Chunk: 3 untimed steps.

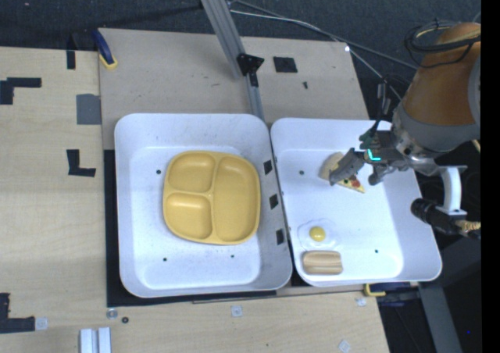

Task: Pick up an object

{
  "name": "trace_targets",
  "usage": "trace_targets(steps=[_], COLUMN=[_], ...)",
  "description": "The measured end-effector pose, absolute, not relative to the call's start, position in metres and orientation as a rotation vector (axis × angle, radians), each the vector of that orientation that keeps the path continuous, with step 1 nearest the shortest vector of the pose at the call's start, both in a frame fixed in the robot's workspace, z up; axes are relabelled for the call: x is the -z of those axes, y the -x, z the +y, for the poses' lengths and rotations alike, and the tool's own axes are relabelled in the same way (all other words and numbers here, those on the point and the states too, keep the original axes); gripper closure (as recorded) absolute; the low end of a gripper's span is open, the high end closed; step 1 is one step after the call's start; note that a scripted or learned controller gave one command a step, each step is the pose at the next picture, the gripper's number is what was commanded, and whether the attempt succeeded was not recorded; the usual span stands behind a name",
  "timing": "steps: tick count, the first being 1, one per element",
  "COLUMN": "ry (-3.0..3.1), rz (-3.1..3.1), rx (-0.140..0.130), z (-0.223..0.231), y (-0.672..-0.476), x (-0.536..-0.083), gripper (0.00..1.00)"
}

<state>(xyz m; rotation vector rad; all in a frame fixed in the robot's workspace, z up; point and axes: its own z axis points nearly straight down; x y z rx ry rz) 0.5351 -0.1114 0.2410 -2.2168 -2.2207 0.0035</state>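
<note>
Wooden bench top (47, 211) fills most of the scene, seen from above at a slant, with two shallow white bins side by side on it. In the right bin (406, 234), near its upper middle, lies a small pizza-slice toy (344, 174) (tan crust, with red and yellow at its tip). The gripper (351, 169) is low over this toy, its dark fingers spread apart, one finger (344, 169) lying across the slice and the other further right. Whether the fingers actually grip the slice cannot be told from this angle; nothing is clearly between them.

Lower in the same bin sit a fried-egg toy (316, 233), white with a yellow yolk, and just below it a tan bread-roll toy (321, 262), near the bin's front edge. Both are well apart from the gripper.

Behind the gripper, the grey arm with its orange band (441, 86) reaches in from the right.

The left bin (133, 187) holds a yellow divided plate (211, 197) with three compartments, lying flat near the bin's middle. A grey metal pole (223, 16) slants across the bench above the bins.
</note>
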Motion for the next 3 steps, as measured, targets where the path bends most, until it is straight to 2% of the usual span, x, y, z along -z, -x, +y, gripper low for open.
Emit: trace_targets(steps=[1,2,3], ry=[2.218,2.218,2.217], rz=[-2.222,-2.218,-2.216], rx=[-0.001,-0.007,-0.008], z=[-0.111,-0.117,-0.121], y=[-0.536,-0.534,-0.532], x=[-0.242,-0.196,-0.132], gripper=[0.0,0.0,0.0])
